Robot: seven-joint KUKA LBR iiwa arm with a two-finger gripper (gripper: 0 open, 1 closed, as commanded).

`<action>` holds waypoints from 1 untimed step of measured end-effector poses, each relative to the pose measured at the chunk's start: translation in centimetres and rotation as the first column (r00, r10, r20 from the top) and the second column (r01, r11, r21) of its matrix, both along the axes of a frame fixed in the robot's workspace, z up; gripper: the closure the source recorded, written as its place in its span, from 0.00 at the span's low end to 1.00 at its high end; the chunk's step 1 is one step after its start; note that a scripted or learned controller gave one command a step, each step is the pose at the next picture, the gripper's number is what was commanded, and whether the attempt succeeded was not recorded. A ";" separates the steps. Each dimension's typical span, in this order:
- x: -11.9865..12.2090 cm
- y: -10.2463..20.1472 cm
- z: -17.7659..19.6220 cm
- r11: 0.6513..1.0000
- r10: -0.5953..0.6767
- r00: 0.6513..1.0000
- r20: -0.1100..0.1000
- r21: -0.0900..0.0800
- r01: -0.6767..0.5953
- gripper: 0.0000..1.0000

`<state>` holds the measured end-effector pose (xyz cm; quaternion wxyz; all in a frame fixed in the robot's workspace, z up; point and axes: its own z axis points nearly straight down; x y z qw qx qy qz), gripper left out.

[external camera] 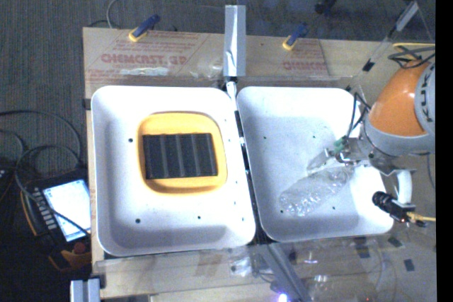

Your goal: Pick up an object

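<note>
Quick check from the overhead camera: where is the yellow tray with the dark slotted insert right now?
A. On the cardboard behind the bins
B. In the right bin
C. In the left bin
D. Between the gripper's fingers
C. The yellow tray lies flat in the middle of the left bin, apart from the arm over the right bin.

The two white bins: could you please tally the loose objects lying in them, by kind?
Yellow rectangular tray with a black ribbed insert, left bin: 1
Clear crinkled plastic bottle, right bin: 1
Total: 2
</note>
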<state>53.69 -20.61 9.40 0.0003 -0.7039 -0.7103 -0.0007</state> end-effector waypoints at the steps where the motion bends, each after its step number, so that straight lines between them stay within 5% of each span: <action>1: 0.1 0.0 0.9 1.000 -0.001 1.000 0.001 0.001 0.001 1.00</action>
